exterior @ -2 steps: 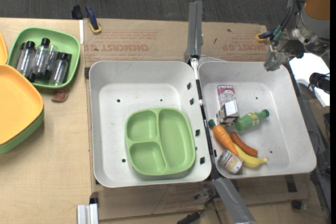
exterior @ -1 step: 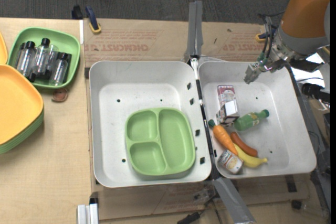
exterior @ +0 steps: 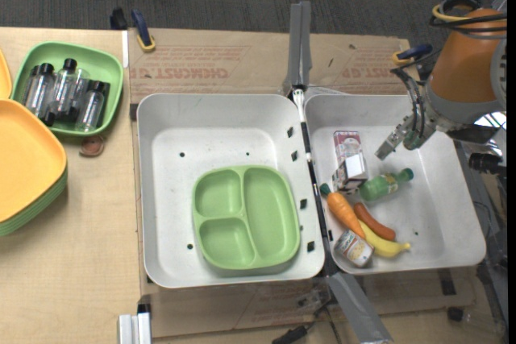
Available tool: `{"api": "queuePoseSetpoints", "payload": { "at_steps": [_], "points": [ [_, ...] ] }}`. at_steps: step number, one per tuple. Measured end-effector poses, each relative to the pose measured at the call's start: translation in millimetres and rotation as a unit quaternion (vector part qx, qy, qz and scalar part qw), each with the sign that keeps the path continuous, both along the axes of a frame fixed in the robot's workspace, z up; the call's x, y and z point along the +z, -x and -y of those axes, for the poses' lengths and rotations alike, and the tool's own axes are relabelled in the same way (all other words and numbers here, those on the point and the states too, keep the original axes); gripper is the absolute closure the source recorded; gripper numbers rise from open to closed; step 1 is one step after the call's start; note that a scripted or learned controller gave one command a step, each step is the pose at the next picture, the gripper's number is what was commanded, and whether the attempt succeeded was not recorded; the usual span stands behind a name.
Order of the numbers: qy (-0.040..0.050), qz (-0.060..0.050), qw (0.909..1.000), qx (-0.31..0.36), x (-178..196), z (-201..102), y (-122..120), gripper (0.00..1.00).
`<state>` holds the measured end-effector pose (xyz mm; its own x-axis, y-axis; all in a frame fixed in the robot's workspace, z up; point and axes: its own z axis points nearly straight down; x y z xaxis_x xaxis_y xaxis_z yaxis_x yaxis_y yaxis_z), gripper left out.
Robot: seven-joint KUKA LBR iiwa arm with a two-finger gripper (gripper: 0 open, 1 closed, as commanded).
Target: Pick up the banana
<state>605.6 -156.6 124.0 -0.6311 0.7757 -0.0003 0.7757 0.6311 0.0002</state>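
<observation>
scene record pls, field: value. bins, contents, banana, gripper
left bin: holds a green divided tray
right bin: banana, carrot, green bottle, small can, small carton
banana: near the front of the right bin, lying beside the carrot, with a reddish piece against it
gripper: above the back of the right bin, apart from the banana
task: banana not yet picked up

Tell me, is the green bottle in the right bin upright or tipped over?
Tipped over. The green bottle lies on its side on the floor of the right bin, cap pointing toward the arm's side, just above the banana.
</observation>
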Motion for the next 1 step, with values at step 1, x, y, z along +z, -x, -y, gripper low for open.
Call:
{"api": "queuePoseSetpoints", "payload": {
  "at_steps": [1],
  "points": [
    [0.0001,-0.001,0.9549,-0.297,-32.8,-1.9,25.8,1.00]
  ]
}}
